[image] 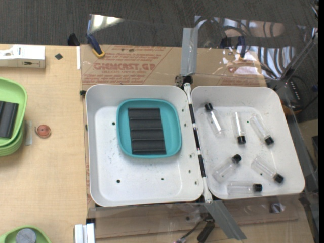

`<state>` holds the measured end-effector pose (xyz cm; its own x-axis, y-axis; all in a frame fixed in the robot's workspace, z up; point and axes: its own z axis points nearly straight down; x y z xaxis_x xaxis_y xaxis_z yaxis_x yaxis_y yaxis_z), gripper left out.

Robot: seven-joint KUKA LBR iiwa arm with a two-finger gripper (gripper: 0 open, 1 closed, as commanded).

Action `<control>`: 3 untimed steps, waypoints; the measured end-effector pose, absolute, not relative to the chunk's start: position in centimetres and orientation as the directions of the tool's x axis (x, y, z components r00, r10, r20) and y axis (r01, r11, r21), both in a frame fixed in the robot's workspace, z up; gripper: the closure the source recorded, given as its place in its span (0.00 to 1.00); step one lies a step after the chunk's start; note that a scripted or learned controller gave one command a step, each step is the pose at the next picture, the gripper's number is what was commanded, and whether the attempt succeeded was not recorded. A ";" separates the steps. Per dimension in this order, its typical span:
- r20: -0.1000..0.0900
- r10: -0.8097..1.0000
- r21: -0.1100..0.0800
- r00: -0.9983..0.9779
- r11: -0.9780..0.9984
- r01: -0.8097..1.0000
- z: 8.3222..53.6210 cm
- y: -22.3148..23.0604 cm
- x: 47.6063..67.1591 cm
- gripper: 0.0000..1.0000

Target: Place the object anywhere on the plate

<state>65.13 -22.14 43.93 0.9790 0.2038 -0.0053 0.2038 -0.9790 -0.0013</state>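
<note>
— What can we vouch for on the robot's own body: colours, cables, markings?

— None of it. We make out thin dark struts (299,59) at the right edge, but we cannot tell whether they belong to it.

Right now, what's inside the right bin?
The right bin holds six clear vials with black caps, lying loose on its floor, none stacked. The teal plate sits in the left bin. Whether the vials hold anything is too small to tell.
</note>
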 end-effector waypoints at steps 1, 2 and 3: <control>-0.006 0.204 -0.001 0.979 -0.979 0.204 43.9 -22.1 65.1 0.00; -0.004 0.203 -0.001 0.979 -0.979 0.203 44.0 -22.1 65.3 0.00; -0.005 0.203 -0.001 0.979 -0.979 0.203 44.0 -22.2 65.3 0.00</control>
